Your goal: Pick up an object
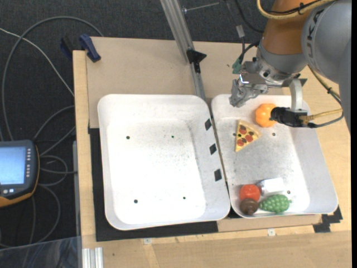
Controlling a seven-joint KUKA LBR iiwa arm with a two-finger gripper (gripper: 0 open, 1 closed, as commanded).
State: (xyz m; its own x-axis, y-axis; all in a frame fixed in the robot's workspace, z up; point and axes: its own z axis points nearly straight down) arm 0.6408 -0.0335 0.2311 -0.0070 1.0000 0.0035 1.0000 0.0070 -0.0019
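Observation:
My gripper [240,97] hangs over the far end of the right bin [312,166], just above and left of the pizza slice [245,135]. An orange [265,115] lies to the gripper's right, near a black part of the arm. At the bin's near end sit a red tomato [250,192], a brown round piece [249,206], a green bunch of grapes [275,203] and a white block [272,185]. Nothing shows between the fingers.
The left bin [111,149] stands beside the right one, with black clips along the shared wall. A metal pole [178,27] slants up from behind the bins. A blue clamp [89,47] grips the bench's far left corner, and a pendant screen [14,169] lies at far left.

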